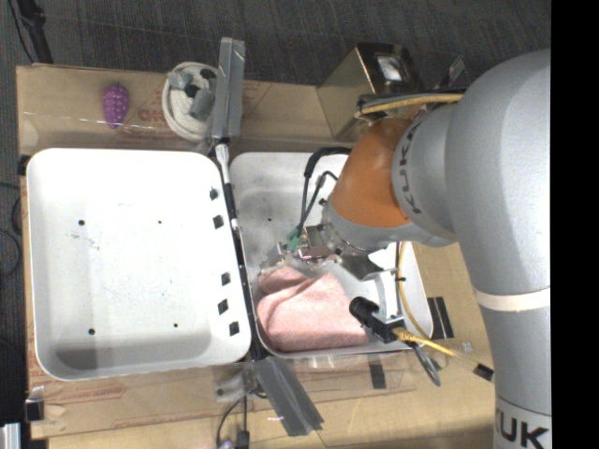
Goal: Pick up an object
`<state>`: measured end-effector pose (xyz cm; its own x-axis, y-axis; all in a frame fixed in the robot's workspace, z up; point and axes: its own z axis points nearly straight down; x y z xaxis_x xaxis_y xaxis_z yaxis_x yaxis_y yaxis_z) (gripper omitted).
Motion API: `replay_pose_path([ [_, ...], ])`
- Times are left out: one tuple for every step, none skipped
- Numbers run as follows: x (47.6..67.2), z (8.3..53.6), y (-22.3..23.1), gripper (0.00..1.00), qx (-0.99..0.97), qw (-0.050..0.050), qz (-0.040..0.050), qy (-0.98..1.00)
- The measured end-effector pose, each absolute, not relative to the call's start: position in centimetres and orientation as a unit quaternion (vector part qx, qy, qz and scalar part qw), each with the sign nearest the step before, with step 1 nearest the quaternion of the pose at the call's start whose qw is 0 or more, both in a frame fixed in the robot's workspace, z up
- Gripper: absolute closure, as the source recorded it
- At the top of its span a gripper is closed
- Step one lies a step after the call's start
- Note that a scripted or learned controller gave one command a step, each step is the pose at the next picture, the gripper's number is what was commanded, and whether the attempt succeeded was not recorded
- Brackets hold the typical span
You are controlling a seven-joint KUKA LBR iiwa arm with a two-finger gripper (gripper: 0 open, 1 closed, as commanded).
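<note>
The pink cloth lay crumpled in the right bin toward the table's near edge, probably soft and light, best pinched at a raised fold, while the claw hovered just above it, its state impossible to tell.

Even overhead light; left bin glaring white; soft shadows; slight overall blur

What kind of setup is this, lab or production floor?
Most likely a robotics lab bin-picking rig. Two white bins sit on a cardboard-covered bench, a grey and orange arm reaches into the right bin over a pink cloth, and the floor is dark carpet.
</note>
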<state>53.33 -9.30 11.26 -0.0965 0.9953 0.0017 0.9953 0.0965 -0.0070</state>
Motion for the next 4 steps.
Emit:
replay_pose_path([
  [55.8,9.1,-9.5,0.0,-0.624,0.001,0.0006,-0.782],
  [53.3,9.1,-12.0,0.0,-0.626,0.002,0.0009,-0.78],
  [53.3,10.0,-12.0,1.0,-0.625,0.003,0.0012,-0.781],
  [54.4,12.9,-10.5,1.0,-0.616,0.001,0.0005,-0.787],
])
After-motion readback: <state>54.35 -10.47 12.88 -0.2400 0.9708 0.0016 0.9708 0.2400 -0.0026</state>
